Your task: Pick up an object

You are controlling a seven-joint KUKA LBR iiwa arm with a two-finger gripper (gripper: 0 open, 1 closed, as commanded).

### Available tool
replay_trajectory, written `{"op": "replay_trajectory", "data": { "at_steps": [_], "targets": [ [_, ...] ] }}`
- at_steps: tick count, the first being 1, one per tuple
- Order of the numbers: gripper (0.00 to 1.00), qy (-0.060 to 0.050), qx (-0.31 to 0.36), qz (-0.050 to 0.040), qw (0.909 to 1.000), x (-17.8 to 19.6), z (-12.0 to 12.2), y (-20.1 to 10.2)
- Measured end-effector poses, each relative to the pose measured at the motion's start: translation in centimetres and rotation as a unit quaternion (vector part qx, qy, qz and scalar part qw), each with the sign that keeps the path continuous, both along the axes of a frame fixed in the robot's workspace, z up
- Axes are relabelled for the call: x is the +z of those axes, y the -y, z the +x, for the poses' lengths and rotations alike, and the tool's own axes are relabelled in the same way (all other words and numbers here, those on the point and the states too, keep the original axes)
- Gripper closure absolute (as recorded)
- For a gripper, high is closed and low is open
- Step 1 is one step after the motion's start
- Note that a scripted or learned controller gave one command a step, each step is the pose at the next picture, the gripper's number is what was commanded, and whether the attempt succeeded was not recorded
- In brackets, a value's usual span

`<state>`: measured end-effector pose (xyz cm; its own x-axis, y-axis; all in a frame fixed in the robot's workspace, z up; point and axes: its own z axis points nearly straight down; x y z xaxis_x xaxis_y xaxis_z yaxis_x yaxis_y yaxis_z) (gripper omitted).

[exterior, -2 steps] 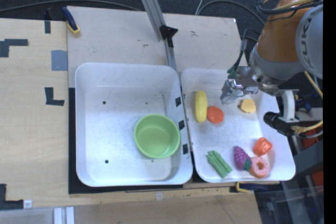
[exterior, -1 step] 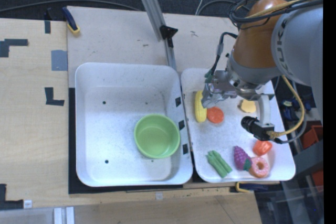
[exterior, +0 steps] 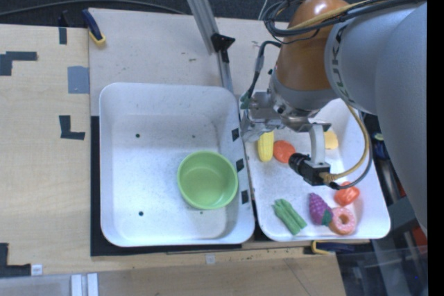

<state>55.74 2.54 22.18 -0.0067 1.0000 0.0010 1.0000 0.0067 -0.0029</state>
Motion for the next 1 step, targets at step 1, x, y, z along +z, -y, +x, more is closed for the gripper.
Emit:
{"op": "replay_trajectory", "data": {
  "at_steps": [1],
  "targets": [
    [1.00, 0.001, 0.000, 0.0002, 1.0000, 0.85, 0.16, -4.88]
  ]
}}
